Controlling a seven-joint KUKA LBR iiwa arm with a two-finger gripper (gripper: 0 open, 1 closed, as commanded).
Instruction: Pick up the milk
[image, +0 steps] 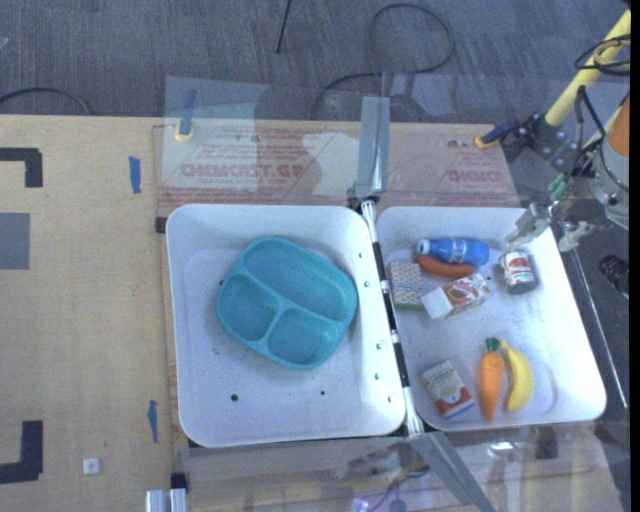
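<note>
I see the milk lying untouched in the right white bin (580, 380).

Nearest me sit a small carton (447, 388), an orange carrot (490, 380) and a yellow banana (518, 378). Farther back, mid-bin, lies the white milk carton (457, 297), touching a red sausage (446, 267). The gripper (545, 222) hovers over the far right rim, beside a small can (517, 270); I cannot tell its jaw state.

Reaches in from the right side, grey wrist cluttered with cables. Gripper (545, 222) hangs low over the right bin's (585, 330) upper right corner, metal fingers (524, 226) pointing down and leftward.
</note>
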